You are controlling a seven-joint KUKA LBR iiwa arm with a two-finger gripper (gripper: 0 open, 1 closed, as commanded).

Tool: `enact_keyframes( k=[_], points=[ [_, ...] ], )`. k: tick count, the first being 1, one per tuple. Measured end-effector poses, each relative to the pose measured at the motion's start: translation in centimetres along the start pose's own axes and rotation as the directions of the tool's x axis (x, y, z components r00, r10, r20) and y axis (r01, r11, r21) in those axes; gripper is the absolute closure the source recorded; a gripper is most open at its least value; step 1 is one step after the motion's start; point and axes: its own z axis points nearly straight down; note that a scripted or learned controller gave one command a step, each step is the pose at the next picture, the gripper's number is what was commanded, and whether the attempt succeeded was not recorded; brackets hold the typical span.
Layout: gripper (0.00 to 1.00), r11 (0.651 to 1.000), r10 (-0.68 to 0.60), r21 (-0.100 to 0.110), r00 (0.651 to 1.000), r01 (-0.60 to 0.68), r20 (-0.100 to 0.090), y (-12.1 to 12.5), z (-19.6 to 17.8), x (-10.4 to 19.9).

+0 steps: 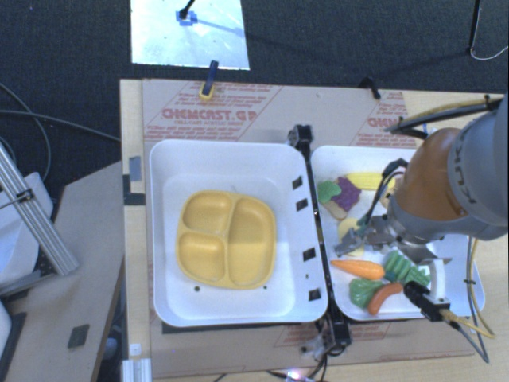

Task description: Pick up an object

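The right bin (320,159) holds several toy foods. An orange carrot (358,268) lies near its front left, with a green piece (363,291) and a reddish-orange piece (385,297) just in front of it. A ridged green vegetable (406,267) lies to the carrot's right. At the back are a yellow corn cob (362,181), purple grapes (348,189) and a green leafy piece (328,190). My gripper (355,241) hangs low over the bin's left-middle, just above the carrot and beside a pale yellow piece (347,228). Nothing shows clearly in its grasp.
The left bin (167,213) holds a yellow divided plate (227,239). A black divider with clips (310,213) runs between the bins. My arm's orange band (429,185) and grey body cover the right bin's right part. Cables (465,321) trail at the front right.
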Motion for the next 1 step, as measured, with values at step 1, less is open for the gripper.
enact_keyframes(
  k=[1],
  points=[
    [0.0, 1.0, 0.009, -0.002, 1.0, -0.009, 0.004, -2.67, 1.35, -5.35]
  ],
)
